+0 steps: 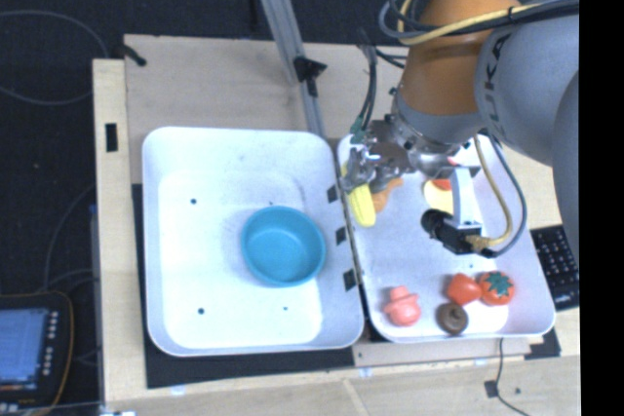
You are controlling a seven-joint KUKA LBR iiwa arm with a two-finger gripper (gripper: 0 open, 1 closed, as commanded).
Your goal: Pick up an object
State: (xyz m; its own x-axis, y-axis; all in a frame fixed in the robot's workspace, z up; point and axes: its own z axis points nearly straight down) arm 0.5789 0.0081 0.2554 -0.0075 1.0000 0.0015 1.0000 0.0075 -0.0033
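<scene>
Gripper (363,178) hovers at the right bin's (429,331) left edge, over a yellow toy (362,207) — the grab itself; whether it's holding or how wide it stands, cannot tell. Next call: a straight lift, if it's got it

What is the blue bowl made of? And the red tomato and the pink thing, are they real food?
The blue bowl looks like smooth plastic: one even colour with a soft shine. The tomato looks like a plastic toy, too bright and glossy to be real. The pink thing seems plastic or rubber, but it is too small to tell. They are probably toys, not food.
</scene>
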